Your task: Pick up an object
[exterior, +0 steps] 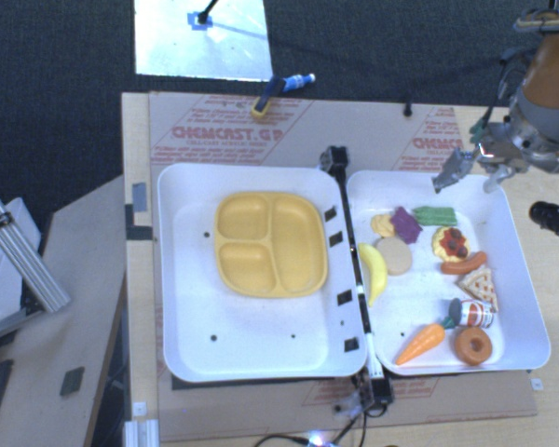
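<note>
Gripper point(472, 168) up at far right corner of the right bin point(522, 250), hanging off the grey arm point(550, 82) with orange band. Two metal fingers splayed wide apart, one tip point(444, 179) pointing left-down, other point(499, 177) on the right; nothing between them. Fingers look thin, angular, silvery.

Right bin: shallow white glossy plastic, rounded corners. All the toy food lies below the gripper, none touching it. Closest: flat green ridged piece point(435, 216), just below the left finger. Left of that, lumpy purple piece point(406, 224) touching a small knobbly yellow piece point(383, 223). Under those, round beige disc point(393, 255), smooth, and beside it a curved yellow banana point(373, 273) along the bin's left wall. Straight below the gripper: round yellow piece with red topping point(450, 243), then orange-red sausage point(464, 264), cylindrical, tilted. Further down: triangular pizza slice point(477, 287), small can point(472, 315) lying on its side, tapered orange carrot point(421, 343), ring-shaped brown donut point(472, 345).

Left bin point(182, 343), well left of the gripper: same white plastic, holds a yellow tray point(268, 243), rounded-square, three compartments, matte. Black clips point(336, 240) along the divider between bins.

Beyond the bins, far left of the gripper: blue-and-yellow marker point(281, 86) on the brown board point(214, 128), shiny metal plate point(202, 26) on dark carpet.
</note>
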You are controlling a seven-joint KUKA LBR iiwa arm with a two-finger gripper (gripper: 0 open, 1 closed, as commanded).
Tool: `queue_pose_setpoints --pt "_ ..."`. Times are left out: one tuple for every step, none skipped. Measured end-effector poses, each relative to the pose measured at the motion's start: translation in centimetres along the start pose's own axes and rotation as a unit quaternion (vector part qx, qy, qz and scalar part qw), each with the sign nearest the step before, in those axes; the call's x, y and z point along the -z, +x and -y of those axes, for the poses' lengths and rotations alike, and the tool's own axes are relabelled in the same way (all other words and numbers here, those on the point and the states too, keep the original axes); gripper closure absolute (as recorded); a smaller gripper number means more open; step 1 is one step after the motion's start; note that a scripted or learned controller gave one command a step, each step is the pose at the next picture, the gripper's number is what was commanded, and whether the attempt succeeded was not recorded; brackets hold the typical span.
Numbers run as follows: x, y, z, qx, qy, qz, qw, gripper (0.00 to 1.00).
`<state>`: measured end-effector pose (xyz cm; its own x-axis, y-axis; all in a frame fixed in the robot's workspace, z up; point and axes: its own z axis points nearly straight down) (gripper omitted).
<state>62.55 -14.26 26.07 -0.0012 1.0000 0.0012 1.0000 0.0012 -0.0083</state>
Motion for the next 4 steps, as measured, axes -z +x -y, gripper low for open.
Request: queue_pose_setpoints --pt "0.6 0.0 -0.2 0.001 -0.005 0.001 1.0 0.0" --pt "-4.1 0.0 -1.2 0.001 -0.004 0.001 1.0 0.0" --pt "-9.3 -1.1 -1.0 0.0 -0.003 0.001 1.0 0.0" --pt "-15.2 -1.3 -0.3 0.0 -0.002 0.0 1.0 0.0"
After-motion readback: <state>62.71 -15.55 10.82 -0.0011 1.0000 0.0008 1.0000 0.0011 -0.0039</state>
